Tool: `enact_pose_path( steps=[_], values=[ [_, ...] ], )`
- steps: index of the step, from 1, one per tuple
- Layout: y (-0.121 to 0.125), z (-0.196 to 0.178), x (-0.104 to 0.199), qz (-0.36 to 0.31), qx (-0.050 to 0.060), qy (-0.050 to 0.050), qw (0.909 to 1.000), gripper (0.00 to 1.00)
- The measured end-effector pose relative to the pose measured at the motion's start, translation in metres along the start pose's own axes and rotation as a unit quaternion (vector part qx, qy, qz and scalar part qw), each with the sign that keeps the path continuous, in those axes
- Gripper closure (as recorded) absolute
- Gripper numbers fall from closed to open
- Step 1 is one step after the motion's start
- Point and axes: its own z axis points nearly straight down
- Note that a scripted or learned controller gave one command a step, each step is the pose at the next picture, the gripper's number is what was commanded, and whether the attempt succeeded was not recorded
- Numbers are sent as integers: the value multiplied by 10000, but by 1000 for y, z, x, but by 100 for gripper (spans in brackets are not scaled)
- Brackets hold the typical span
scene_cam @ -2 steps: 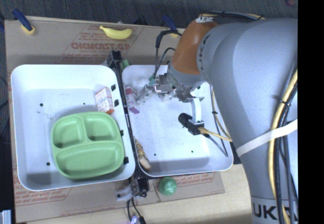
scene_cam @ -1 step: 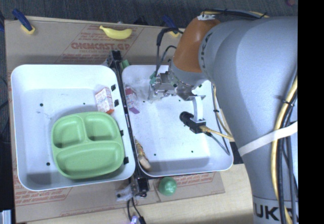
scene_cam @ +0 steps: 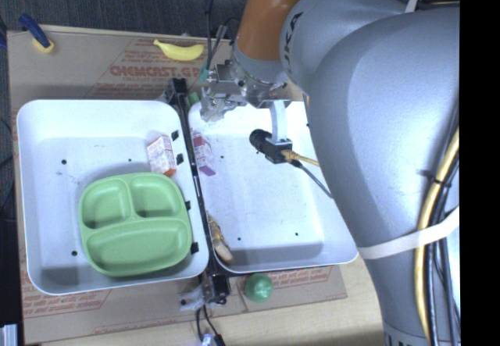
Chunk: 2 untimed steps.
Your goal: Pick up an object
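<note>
Packet (scene_cam: 201,153) just beside gripper (scene_cam: 213,108)

I read the left white bin (scene_cam: 47,141) as partly blocked: a green divided plastic tray (scene_cam: 133,223) covers its lower floor, and a small red-and-white carton (scene_cam: 161,154) sits near the right wall. Its upper-left floor is open. In the right white bin (scene_cam: 266,212) the centre floor is open. A small white-and-purple packet (scene_cam: 203,153) lies near the left wall. The end effector (scene_cam: 212,108) occupies the upper-left corner, and the grey arm (scene_cam: 375,102) overhangs the right side.
</note>
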Motion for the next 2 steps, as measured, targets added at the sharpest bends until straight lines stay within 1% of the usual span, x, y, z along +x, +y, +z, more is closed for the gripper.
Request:
enact_pose_path(
  steps=[1,2],
  values=[
    [-9,2,85,-7,32,-1,10000,100],
    [-80,-47,190,-11,15,7,10000,100]
  ],
)
